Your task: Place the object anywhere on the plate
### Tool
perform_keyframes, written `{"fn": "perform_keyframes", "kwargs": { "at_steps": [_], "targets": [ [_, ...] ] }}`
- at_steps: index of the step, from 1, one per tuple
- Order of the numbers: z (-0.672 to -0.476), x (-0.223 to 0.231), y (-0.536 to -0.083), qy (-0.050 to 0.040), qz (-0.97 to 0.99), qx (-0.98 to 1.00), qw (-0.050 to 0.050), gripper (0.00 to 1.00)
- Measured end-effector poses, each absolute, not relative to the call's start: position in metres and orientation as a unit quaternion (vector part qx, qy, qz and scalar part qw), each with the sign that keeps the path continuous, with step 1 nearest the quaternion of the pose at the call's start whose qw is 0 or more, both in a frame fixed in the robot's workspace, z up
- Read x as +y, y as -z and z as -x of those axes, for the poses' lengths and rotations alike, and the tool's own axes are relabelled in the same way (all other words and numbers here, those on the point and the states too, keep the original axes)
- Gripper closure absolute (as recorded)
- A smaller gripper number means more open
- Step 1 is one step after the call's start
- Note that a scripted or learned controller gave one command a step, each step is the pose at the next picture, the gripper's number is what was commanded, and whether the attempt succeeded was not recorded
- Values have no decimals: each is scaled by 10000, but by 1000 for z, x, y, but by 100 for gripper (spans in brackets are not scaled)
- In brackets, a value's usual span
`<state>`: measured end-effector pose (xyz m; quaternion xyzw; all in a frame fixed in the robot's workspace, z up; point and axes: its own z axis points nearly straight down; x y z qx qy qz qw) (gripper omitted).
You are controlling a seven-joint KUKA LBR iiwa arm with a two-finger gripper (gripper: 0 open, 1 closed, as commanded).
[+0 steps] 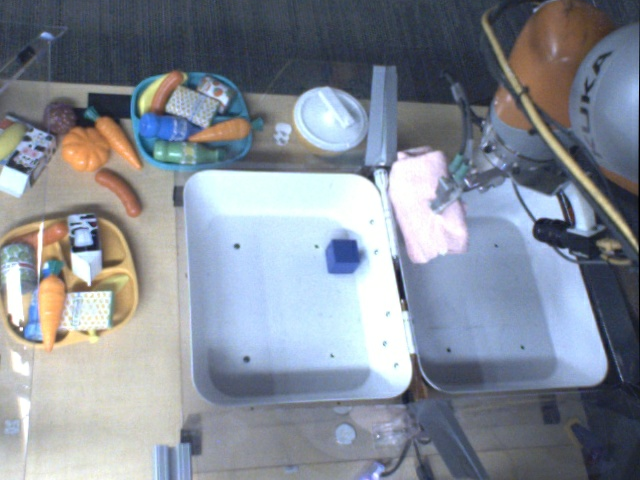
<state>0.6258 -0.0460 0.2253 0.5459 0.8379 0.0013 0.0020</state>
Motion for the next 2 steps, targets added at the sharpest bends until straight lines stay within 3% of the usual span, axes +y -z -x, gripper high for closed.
{"fn": "perform_keyframes", "kwargs": {
  "at_steps": [2],
  "targets": [
    [-624, 54, -231, -15, -1726, 9850, 32, 100]
  ]
}}
